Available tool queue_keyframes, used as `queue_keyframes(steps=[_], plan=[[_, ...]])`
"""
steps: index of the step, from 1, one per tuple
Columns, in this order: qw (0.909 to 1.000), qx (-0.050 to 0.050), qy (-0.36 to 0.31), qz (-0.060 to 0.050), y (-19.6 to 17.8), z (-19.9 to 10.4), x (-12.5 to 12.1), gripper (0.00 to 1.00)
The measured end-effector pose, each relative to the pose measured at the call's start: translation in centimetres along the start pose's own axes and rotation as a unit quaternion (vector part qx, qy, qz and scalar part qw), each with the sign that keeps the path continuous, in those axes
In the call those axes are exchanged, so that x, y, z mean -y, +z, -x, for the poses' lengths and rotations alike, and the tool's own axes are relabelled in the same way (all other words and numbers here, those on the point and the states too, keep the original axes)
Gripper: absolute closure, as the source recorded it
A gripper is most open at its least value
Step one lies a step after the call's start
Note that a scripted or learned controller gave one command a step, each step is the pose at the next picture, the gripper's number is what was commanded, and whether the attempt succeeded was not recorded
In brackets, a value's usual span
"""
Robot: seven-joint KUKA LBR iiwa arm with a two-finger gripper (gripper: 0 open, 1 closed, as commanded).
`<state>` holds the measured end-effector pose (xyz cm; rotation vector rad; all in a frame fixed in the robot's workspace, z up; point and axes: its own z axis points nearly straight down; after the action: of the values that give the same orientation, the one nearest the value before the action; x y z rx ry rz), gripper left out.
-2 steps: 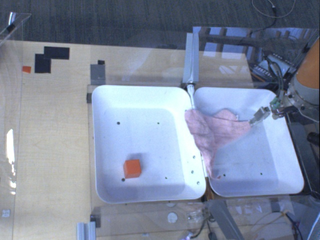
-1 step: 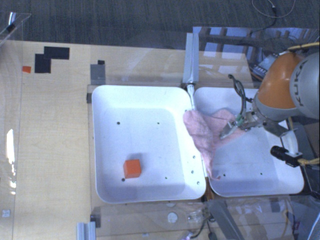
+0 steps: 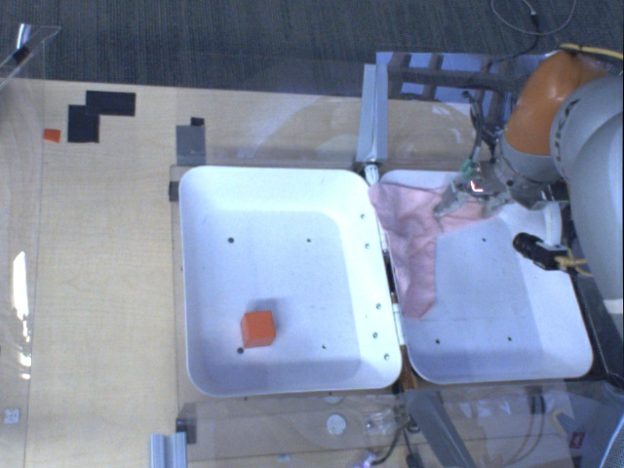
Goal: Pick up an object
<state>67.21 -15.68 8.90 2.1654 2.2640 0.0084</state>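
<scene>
Pink cloth (image 3: 414, 247) — crumpled, draped.

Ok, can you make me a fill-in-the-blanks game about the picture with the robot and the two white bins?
1. The small block in the left bin is ____ in colour.
2. The pink cloth lies in the ____ bin.
3. The gripper is above the upper end of the ____.
4. The band on the arm above the wrist is ____.

Missing words: orange; right; cloth; orange
</scene>
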Motion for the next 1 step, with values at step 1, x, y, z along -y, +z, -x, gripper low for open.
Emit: queue_keyframes(steps=[1], plan=[[0.9842,0.001,-0.177,-0.009,-0.01,-0.61,0.50,0.00]])
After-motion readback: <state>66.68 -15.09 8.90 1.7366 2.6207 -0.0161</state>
